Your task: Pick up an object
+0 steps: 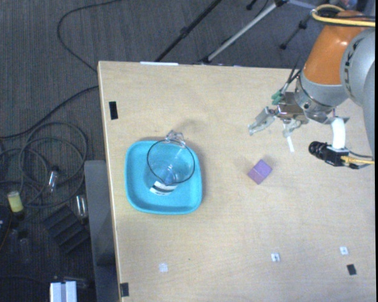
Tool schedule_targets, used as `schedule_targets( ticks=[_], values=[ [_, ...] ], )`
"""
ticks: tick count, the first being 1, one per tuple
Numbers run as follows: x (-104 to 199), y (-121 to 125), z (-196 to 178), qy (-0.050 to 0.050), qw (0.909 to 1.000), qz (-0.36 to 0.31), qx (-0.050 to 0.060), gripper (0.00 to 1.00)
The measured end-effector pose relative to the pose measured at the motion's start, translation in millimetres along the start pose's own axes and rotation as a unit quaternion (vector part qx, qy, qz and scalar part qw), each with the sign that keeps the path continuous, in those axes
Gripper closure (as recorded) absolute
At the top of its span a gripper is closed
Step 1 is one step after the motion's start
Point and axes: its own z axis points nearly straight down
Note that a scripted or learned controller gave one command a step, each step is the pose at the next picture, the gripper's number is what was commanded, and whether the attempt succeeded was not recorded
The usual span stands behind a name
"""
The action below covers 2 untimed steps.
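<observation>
**benchwatcher:** so what can't you make out from up there?

**arm_here:** Plenty. My own arm (pixel 340 61) is cut off at the right edge, so you get the orange band and a bit of grey and that's it. The glass cup (pixel 170 163) is see-through, so its rim and the little spout on the far side are about all that reads; there's a pale smudge inside it that I can't identify. The small marks on the near part of the wooden tabletop (pixel 239 244) are too tiny to tell what they are. Floor on the left is a tangle of cables, hard to sort out.

**benchwatcher:** ok, counts?

**arm_here:** One purple block (pixel 260 171), one blue plate (pixel 135 197), one cup, which is sitting on that plate. One gripper (pixel 272 123), mine.

**benchwatcher:** jaws?

**arm_here:** Spread apart, nothing between them. They're at the right side of the table, towards the far edge.

**benchwatcher:** and the block?

**arm_here:** Lying flat on the table, right of the plate and clear of it, nearer than my fingers and a bit to their left. Not touching it.
</observation>
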Motion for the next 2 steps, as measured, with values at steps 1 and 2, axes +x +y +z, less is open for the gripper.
schedule_targets(
  ticks=[1,2],
  values=[
    [-8,0,84,-0.002,0.9995,-0.031,0.000,0.00],
    [-2,-38,108,-0.001,0.9843,-0.177,0.000,0.00]
  ],
)
